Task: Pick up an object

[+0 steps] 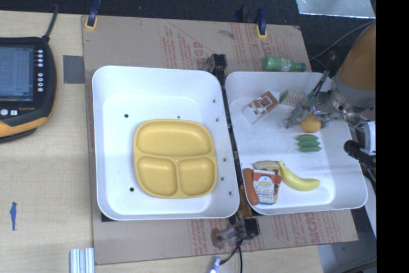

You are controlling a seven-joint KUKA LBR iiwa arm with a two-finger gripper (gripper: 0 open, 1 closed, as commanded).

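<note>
One banana [298, 178], one carton [264, 187], one green pod [308, 143] in right bin [339, 198].

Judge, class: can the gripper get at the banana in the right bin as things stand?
Probably yes. The banana lies uncovered near the bin's front, beside a small carton but not under it; the gripper hovers nearby.

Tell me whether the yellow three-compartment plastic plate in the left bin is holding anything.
Empty. The yellow three-compartment plastic plate shows bare yellow in all three compartments; the toy food lies in the right white bin.
</note>
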